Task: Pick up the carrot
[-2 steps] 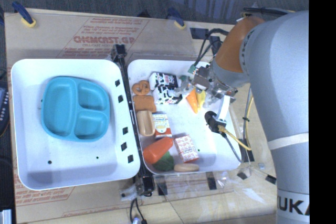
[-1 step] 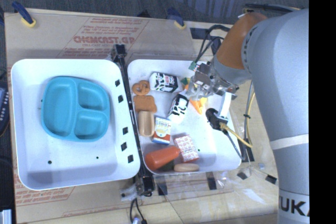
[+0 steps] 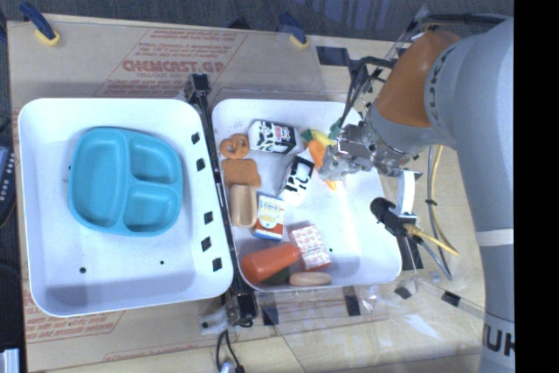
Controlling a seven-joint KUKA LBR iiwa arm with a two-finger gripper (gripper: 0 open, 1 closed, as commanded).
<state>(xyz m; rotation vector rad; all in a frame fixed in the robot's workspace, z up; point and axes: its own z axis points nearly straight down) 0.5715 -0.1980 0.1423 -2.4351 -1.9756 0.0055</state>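
Carrot (image 3: 316, 152) lies near the right bin's (image 3: 367, 262) far right corner, directly under the gripper (image 3: 336, 160), grip state indeterminable; crowding by 2 neighbouring cartons risks a misgrasp.

carrot (image 3: 316, 153) | small, orange, green top | right bin, upper part | tilted

Left bin (image 3: 35, 214): holds a blue divided plate (image 3: 127, 181), left of centre frame.
Right bin (image 3: 367, 253): toy food scattered inside.
Carrot (image 3: 316, 151): orange, near the bin's upper right, beside a black-and-white carton (image 3: 272, 136).
Gripper (image 3: 336, 166): low over the bin's right side, just beside the carrot.
Arm (image 3: 454, 92): grey with orange band, right of frame.
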